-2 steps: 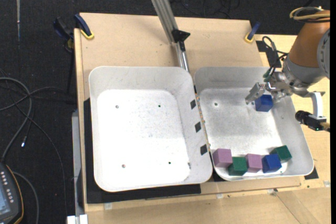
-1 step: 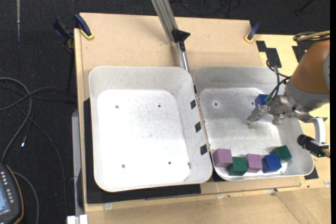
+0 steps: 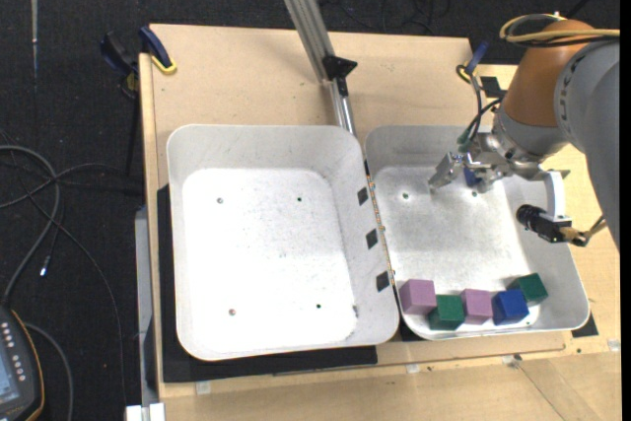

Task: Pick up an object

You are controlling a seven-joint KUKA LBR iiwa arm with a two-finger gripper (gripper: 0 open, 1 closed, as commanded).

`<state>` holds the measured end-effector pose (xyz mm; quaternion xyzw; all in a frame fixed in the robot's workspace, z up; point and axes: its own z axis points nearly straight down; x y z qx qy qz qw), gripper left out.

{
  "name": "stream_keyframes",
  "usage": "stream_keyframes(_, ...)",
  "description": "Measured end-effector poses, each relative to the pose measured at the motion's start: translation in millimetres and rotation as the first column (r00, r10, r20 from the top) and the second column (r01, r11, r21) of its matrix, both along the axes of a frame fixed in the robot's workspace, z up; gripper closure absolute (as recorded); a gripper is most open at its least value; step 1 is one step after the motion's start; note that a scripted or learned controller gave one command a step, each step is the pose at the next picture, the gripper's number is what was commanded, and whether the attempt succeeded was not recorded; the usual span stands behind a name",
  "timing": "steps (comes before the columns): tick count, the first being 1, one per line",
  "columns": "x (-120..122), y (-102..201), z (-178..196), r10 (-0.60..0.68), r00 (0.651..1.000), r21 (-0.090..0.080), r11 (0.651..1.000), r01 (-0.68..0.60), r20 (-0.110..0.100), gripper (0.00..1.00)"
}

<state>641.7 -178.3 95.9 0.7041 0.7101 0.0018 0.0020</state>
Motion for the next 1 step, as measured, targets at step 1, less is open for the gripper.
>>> stream_keyframes(1,38.9,-43.5,-1.5,-0.009,1.0,0.009,1.0,0.009,-0.021,0.0)
